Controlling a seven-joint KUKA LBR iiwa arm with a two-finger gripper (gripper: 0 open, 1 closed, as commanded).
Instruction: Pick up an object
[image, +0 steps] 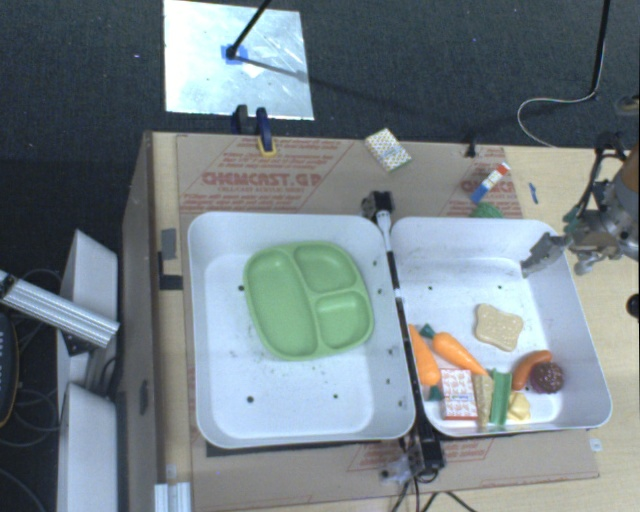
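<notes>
The right bin holds several toy foods along its near side: a tan bread slice, two orange carrots, a red-and-white box, a green stick, a yellow piece, a red sausage and a dark red ball. My gripper hangs over the bin's far right rim, well behind the bread. Its fingers stand apart with nothing between them.
A green compartment plate lies in the left bin. Behind the bins on the cardboard lie a patterned block, a red, white and blue piece and a blue clamp. A black divider runs between the bins.
</notes>
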